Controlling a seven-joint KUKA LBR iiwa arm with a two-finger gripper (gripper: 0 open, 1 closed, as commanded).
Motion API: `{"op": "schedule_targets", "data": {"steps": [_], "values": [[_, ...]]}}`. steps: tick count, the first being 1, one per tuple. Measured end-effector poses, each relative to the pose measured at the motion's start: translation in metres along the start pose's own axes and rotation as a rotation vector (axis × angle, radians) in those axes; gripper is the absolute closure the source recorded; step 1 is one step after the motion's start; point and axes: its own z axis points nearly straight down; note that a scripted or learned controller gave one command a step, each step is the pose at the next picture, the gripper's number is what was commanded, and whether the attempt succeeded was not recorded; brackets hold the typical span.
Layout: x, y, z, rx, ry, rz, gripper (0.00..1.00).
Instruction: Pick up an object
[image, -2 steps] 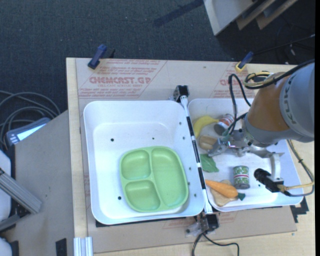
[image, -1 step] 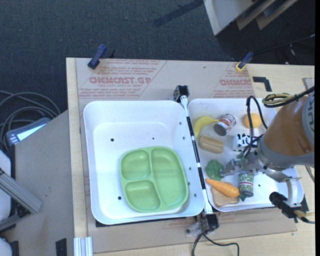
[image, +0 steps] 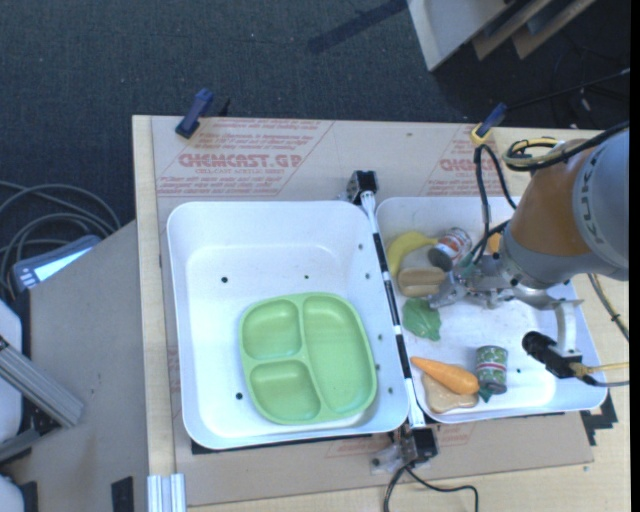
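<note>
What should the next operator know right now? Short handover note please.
Gripper: low in the right bin, at its upper left cluster; finger state unreadable, and nothing is seen held.
Right bin: yellow banana, tan bread-like piece under it, small can beside the banana, green leafy piece, carrot lying on a second bread-like slice, another small can right of the carrot.
Left bin: green divided tray.
Done: arm has reached the items. Left: a confirmed grasp and lift.
</note>
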Motion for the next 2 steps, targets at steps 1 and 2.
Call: {"op": "schedule_targets", "data": {"steps": [1, 2], "values": [[-0.028, -0.078, -0.015, 0.003, 0.0, 0.002, 0.0], [-0.061, -0.082, 0.0, 0.002, 0.001, 0.002, 0.0]]}}
